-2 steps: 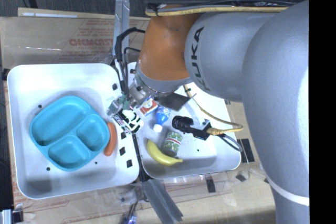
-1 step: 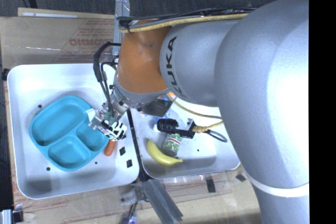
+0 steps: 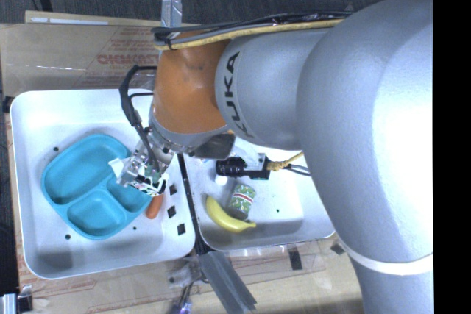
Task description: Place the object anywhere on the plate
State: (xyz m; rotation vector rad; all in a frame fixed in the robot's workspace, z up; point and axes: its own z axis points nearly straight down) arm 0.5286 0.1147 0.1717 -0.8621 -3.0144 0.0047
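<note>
Gripper (image 3: 143, 173): we saw it low over the left bin (image 3: 44, 121), at the right edge of the blue divided plate (image 3: 73, 176).
Grip: we could not tell whether it was open or closed, and we saw nothing clearly held.
Object: a small orange sausage-shaped piece (image 3: 153, 207) lay on the left bin's floor, just beside the plate's lower right corner and just below the gripper.
Right bin (image 3: 287, 213): we noted a yellow banana (image 3: 227, 215) near the front wall, with a green can (image 3: 241, 196) just beside it.
</note>
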